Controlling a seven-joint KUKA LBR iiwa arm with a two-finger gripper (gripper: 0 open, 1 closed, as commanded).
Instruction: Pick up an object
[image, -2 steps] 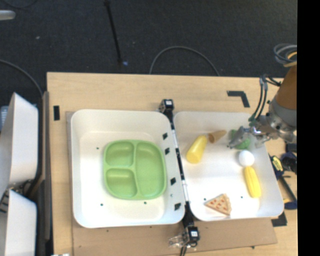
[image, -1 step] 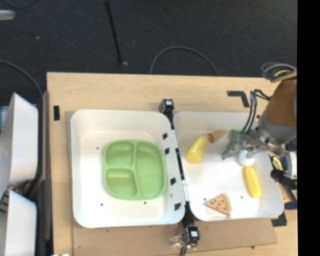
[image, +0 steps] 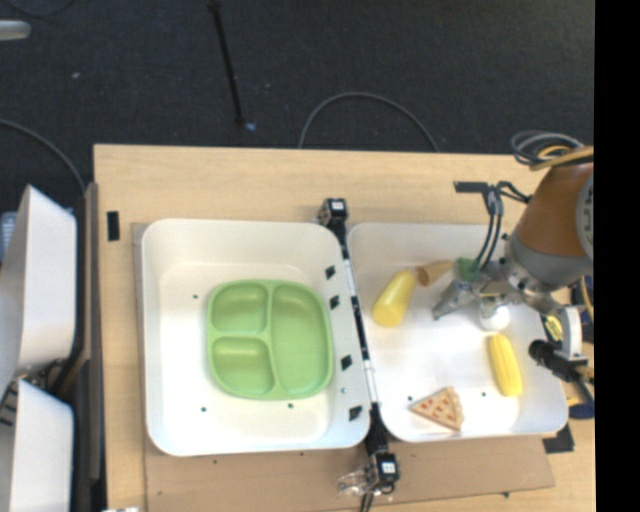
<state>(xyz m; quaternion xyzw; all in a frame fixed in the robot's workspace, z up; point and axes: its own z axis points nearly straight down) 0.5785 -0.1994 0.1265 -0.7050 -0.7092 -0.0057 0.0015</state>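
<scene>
The left bin (image: 160, 330) holds a smooth green tray (image: 270, 338) with three parts. The right bin (image: 440, 375) holds a yellow cup (image: 394, 298), bumpy corn (image: 505, 364) and a flat pizza slice (image: 439, 409). Above the corn, the gripper (image: 462, 300) fingers stand apart, holding nothing.

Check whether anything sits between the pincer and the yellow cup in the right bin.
Nothing visible does. The pincer hangs just right of the yellow cup, with bare bin floor between. A brown piece lies just above that line.
</scene>
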